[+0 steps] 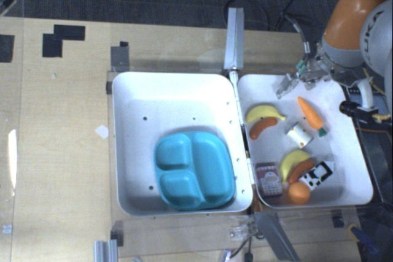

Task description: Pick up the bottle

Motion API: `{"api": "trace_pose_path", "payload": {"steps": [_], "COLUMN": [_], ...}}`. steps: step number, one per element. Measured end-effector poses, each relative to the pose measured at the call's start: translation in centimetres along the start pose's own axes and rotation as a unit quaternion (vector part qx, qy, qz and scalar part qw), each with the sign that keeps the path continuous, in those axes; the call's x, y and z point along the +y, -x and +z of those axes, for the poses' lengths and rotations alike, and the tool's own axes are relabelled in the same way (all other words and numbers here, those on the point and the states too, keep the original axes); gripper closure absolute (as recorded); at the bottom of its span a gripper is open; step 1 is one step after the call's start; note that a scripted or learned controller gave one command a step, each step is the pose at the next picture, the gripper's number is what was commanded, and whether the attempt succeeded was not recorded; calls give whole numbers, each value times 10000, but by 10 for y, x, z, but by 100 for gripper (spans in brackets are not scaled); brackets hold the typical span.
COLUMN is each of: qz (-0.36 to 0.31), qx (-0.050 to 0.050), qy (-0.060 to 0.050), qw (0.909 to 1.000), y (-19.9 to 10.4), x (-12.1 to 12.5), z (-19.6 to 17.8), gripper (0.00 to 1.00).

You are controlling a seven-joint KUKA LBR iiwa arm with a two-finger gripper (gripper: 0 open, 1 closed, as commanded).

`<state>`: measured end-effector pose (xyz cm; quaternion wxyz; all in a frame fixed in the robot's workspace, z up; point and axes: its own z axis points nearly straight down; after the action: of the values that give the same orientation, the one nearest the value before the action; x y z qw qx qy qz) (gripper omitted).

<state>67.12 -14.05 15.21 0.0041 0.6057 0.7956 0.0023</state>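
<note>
Gripper (293,80): over right bin's (351,196) far edge; open/closed state indeterminate.
Bottle (300,134): mid-bin, label unreadable.

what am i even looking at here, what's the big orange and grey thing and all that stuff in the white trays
It is one picture, taken by a fixed camera above a workbench, looking down at a slant. The orange and grey thing is a robot arm reaching in from the right. At its tip is a pincer, a two-fingered grasping part, hovering over the far edge of the right tray; nothing can be seen held in it. Two shallow white trays sit side by side. The left bin holds a blue divided plate. The right bin holds toy food and small items: a banana, a sausage, a carrot, a small pale bottle lying near the middle, a second banana, an orange, a small box and a black-and-white patterned object. The arm's job is to pick up the bottle, which is not yet done.
</note>
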Motion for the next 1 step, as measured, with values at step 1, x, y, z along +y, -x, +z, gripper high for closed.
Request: {"api": "trace_pose_path", "payload": {"steps": [1], "qz": [106], "qx": [-9], "qy": [-15], "qw": [9999], "y": [-47], "x": [12], "z": [63], "gripper": [0]}}
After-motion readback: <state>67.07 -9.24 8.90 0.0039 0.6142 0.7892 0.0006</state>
